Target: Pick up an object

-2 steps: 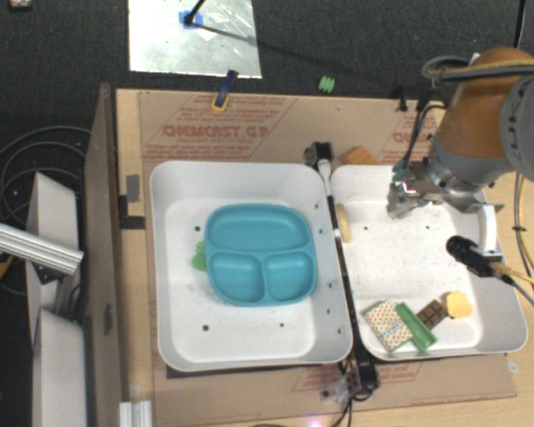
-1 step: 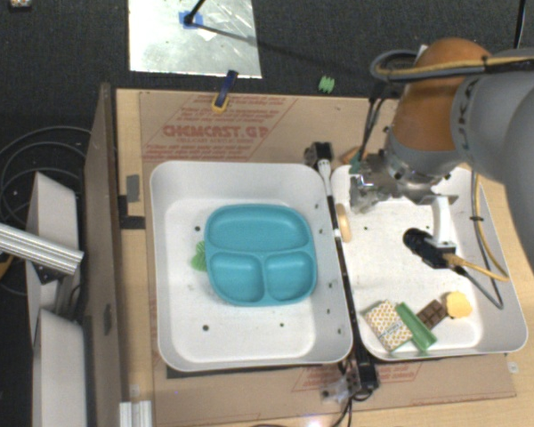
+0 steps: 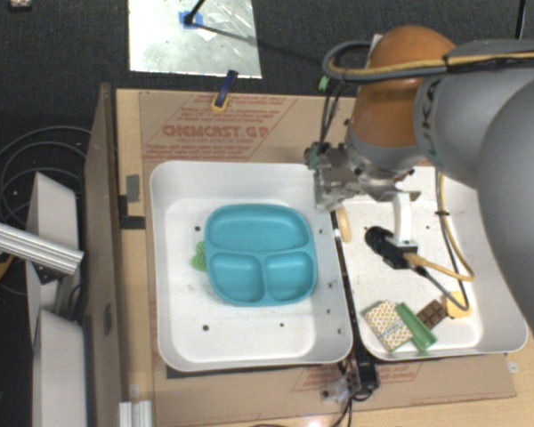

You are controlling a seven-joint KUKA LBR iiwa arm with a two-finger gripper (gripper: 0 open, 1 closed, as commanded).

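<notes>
**Pick not started: nothing in the gripper**

Status: nothing lifted, so the whole grasp is still to do. The gripper sits low over the wall shared by the two bins, towards their far edge. Open or closed: cannot tell from this angle, and no object shows in it.

Candidates:
- left white bin: blue three-compartment plastic plate in the middle, small green item poking out from under its left edge.
- right white bin: pale checkered packet, green flat bar and brown block, bunched along the near edge, touching or nearly so.

Pose: grey arm comes in from the right across the right bin, orange band above the wrist, wrist pointing down. The gripper is well apart from the near-edge cluster and just beside the plate's far right corner. My guess is it needs repositioning before any grasp.
</notes>
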